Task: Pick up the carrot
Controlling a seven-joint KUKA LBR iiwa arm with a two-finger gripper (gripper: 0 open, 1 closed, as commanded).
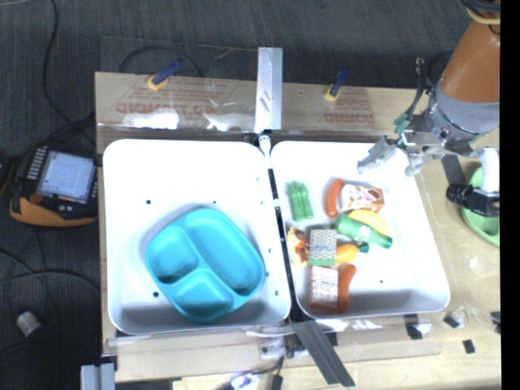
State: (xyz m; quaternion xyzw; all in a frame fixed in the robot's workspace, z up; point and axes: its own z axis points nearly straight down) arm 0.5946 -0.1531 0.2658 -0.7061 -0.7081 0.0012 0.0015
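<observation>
White plastic, two shallow bins side by side. The right bin (422, 242) holds a cluster of toy foods; the left bin (130, 177) holds a blue divided tray (205, 262) with three compartments, well apart from the gripper on its far side.

Gripper (393, 157): grey metal, over the upper right corner of the right bin, carried on the grey arm with its orange band (475, 55), which is cut off at the frame's upper right. Two pale tips show, spread apart with bare bin floor between them; nothing sits between the fingers. Cabling and brackets around the wrist blur the finger roots.

Carrot (348, 252): orange, lying in the cluster below the gripper and slightly toward the divider, well apart from the fingers. Only its blunt end is plain; the rest is covered by a grey-labelled packet (322, 246), and a green bottle (357, 231) with a yellow piece (372, 218) lies just above it.

Other contents, all below the gripper: a green ridged item (300, 201) near the divider; an orange-rimmed pouch (357, 196), printing too small to read; a red-brown curved piece (344, 287) beside a boxed item (322, 284), partly overlapping and hard to separate.

Outside the bins: a handheld screen unit (57, 184) far beyond the left bin; a green object (487, 222) at the right edge, cut off.
</observation>
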